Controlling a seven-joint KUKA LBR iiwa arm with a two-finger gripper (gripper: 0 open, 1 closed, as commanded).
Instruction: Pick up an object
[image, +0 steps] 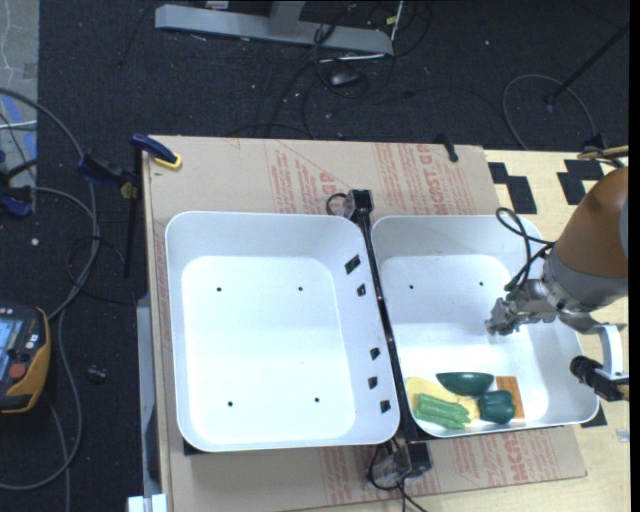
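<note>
Several small objects lie at the front edge of the right bin (440, 250): a light green ridged piece (441, 409), a dark green bowl-shaped piece (465, 381), a teal lump (497, 406), and an orange-brown flat piece (508, 387) on a yellow patch. My gripper (503, 318) hangs over the right side of that bin, behind and to the right of the objects. I see nothing held at its tip.
The left bin (200, 240) stands beside the right one, with a black divider strip (375, 300) between them. Both rest on a cardboard sheet (290, 170). Cables and a handheld device (20, 355) lie on the dark floor to the left.
</note>
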